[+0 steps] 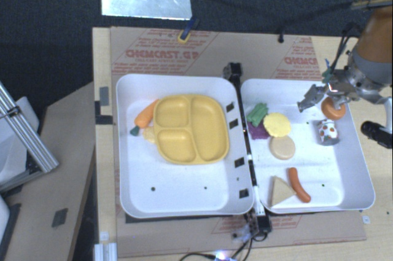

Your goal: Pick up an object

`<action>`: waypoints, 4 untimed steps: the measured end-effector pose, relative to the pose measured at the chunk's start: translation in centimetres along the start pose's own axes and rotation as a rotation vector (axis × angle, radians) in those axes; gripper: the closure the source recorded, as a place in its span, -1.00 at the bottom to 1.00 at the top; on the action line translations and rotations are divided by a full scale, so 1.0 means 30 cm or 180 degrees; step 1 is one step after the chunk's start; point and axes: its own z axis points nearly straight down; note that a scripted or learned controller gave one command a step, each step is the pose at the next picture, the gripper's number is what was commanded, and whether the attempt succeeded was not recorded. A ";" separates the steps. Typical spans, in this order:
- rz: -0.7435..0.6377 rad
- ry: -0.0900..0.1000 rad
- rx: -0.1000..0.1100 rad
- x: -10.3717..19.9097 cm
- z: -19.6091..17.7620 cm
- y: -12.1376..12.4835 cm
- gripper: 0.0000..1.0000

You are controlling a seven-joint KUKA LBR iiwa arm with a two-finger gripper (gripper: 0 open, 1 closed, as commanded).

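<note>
Gripper (316, 96) hangs over the right bin (356, 192), whether spread or closed I can't tell. Crowded toys risk a miss: orange piece (334, 110) beside spotted ball (327, 131).

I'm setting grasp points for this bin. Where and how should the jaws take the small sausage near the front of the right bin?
Grip the sausage across its middle, coming straight down from above. It lies flat on the right bin floor, long and narrow, slanting toward the front right, so the jaws should close across its short width. The tan wedge sits close on its left, so keep that side's finger tight in.
</note>
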 end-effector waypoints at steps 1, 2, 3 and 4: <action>-0.0008 -0.0006 -0.0039 0.001 -0.025 0.008 -1.00; -0.0010 -0.0004 -0.0029 0.009 0.167 0.040 -1.00; -0.0002 -0.0004 -0.0025 -0.017 0.342 0.017 -1.00; -0.0013 0.0017 -0.0059 -0.004 0.458 0.034 -1.00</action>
